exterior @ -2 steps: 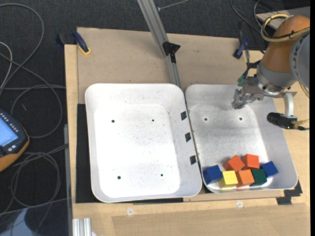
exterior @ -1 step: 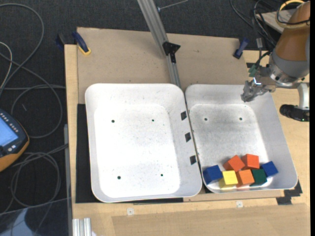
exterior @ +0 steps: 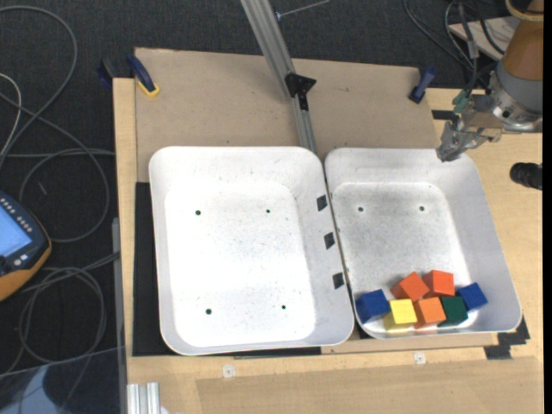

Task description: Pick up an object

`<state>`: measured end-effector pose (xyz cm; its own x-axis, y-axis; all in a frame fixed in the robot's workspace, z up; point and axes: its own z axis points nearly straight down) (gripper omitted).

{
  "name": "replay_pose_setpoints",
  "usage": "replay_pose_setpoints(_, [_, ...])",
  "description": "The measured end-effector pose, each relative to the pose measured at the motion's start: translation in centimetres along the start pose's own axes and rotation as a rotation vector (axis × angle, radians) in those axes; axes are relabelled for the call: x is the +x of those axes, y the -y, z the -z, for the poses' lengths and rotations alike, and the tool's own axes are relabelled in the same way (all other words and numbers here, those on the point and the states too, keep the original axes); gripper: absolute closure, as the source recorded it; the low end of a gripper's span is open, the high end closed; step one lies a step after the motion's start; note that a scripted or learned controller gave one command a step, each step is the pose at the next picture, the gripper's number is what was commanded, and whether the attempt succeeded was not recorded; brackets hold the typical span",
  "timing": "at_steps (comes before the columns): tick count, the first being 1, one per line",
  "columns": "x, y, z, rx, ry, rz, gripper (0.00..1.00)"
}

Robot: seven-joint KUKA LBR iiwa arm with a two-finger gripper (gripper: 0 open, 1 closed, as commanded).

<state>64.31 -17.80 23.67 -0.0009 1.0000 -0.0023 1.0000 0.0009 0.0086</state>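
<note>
Wooden bench [exterior: 259, 93], gripper [exterior: 450, 149] blurred over right bin [exterior: 492, 257], blocks [exterior: 420, 300] clustered

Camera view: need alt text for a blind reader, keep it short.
A robot gripper hangs over the far right corner of the right white bin, away from a cluster of coloured blocks in that bin's near end: orange, blue, yellow and green. The left white bin sits beside it on a wooden bench.

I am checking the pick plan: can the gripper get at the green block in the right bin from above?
Probably yes, but tightly. The gripper is above the bin's far edge and the green block is uncovered on top, though orange blocks press against it near the bin wall.
</note>
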Motion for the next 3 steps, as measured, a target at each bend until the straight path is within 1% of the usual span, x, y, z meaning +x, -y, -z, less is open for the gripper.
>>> replay_pose_setpoints(1, [5.2,1.7,-0.8,0.012,-0.006,0.004,1.00])
replay_pose_setpoints(2, [10.4,2.6,0.3,0.011,-0.006,0.005,1.00])
replay_pose_setpoints(3, [14.7,4.1,-0.2,0.012,-0.005,0.004,1.00])
